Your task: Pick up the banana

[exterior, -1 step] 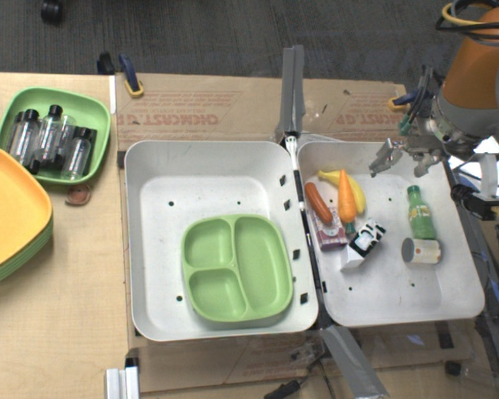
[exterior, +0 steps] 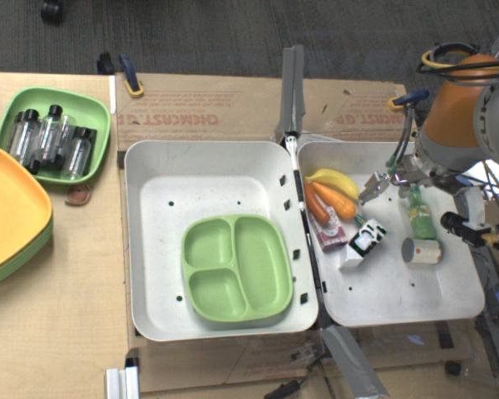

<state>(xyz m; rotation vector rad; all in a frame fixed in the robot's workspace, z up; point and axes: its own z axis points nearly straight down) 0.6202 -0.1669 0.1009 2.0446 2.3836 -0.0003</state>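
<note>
End effector point(exterior: 376, 188): over right bin, just right of the banana tip; metal fingers look parted, nothing between them; released, not touching the fruit as far as visible.
Arm point(exterior: 457, 119): grey with orange band, enters from right, cut off by frame edge; cables loop above it.
Yellow plates point(exterior: 12, 219): stack at far left of counter, cut off by left edge.
Green tray point(exterior: 56, 135): upper left, holds several dark-capped clear bottles point(exterior: 50, 140); labels too small to read. Small brown item just below its corner, cannot identify.
Counter point(exterior: 58, 322): wood top, cardboard sheet under the bins.
Left bin point(exterior: 150, 223): white, holds a green divided plate point(exterior: 235, 267), three compartments.
Right bin point(exterior: 399, 298): white, holds all the clutter.
Banana point(exterior: 334, 179): yellow, upper left of right bin near the divider, lying on its side; lower edge hidden by the carrot.
Carrot point(exterior: 331, 196): orange, lies against the banana, just below it.
Pink packet point(exterior: 331, 233): under the carrot end, partly covered, print unreadable.
Black and white object point(exterior: 367, 239): small, mid bin, kind unclear.
Green bottle point(exterior: 420, 216): lying down at right, top hidden by the wrist.
Grey cylinder point(exterior: 422, 252): just below the bottle.
</note>
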